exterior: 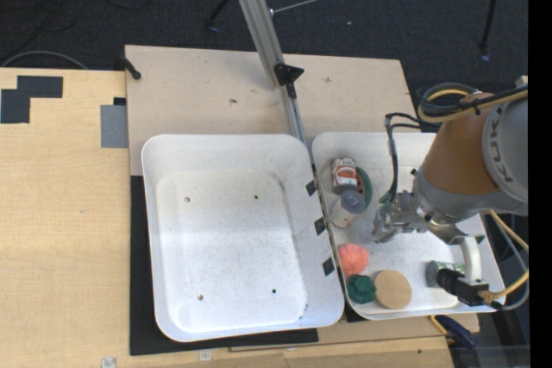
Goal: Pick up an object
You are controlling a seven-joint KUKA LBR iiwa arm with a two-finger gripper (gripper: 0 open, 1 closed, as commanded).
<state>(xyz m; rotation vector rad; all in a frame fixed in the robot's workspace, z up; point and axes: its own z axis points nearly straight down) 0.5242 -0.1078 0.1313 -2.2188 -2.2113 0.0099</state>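
Pink ball (353, 257) beside end effector (385, 228).

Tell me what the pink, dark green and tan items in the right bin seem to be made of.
Pink lump: probably soft foam or sponge, matte and uneven. Dark green lump: likely similar, matte with a fuzzy edge. Tan disc: possibly wood or cork, flat, smooth, no shine. Too small to be sure.

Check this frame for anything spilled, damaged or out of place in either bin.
Nothing stands out. The right bin holds a can, a pink ball, a green ball and a tan disc, all bunched along its left and front sides, none spilled outside.
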